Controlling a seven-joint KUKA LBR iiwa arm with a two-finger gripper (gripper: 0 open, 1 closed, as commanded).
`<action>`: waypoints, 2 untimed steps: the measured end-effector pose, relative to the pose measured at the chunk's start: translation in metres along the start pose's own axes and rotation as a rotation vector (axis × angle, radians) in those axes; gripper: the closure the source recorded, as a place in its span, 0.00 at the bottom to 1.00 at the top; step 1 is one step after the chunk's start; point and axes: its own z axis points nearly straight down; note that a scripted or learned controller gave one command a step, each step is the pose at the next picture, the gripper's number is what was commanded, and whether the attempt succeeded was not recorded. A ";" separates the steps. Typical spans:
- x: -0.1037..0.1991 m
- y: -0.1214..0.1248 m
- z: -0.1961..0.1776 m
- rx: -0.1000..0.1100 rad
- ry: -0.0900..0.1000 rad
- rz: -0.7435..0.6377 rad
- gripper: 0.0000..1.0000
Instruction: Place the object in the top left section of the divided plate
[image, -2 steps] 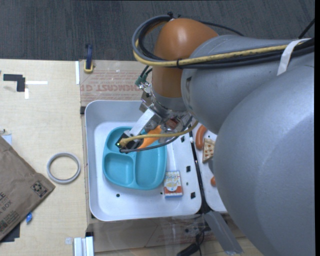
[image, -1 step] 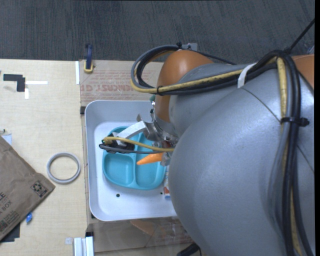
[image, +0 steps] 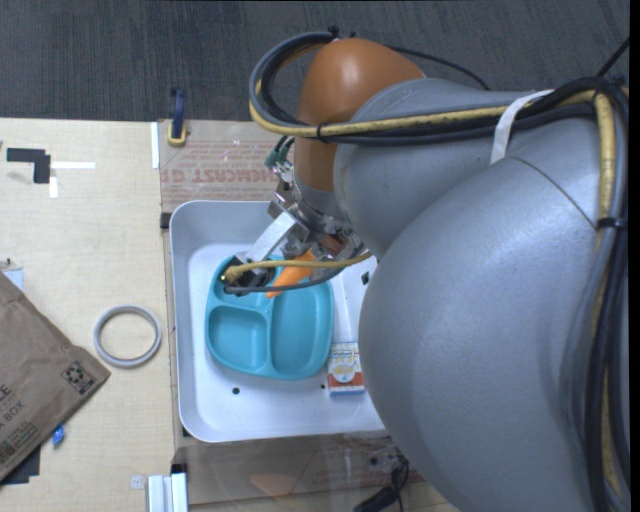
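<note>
Orange object (image: 292, 273) lies beside the gripper (image: 299, 250) over the divided plate (image: 285, 335).

Noted from the floor: the arm (image: 480, 300) reaches in from three o'clock, its grey bulk taking up that side. The orange band (image: 350, 90) sits at twelve o'clock. The gripper (image: 297, 243) hangs near centre, angled toward eight o'clock.

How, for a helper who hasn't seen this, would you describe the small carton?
Find the white bin. Inside lies a teal divided plate; the small carton sits by its lower right rim in the view. It alone is boxy, white with an orange picture.
</note>
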 end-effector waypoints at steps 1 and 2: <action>-0.029 -0.030 0.041 0.002 -0.002 -0.163 1.00; -0.026 0.024 0.062 0.001 -0.001 0.061 1.00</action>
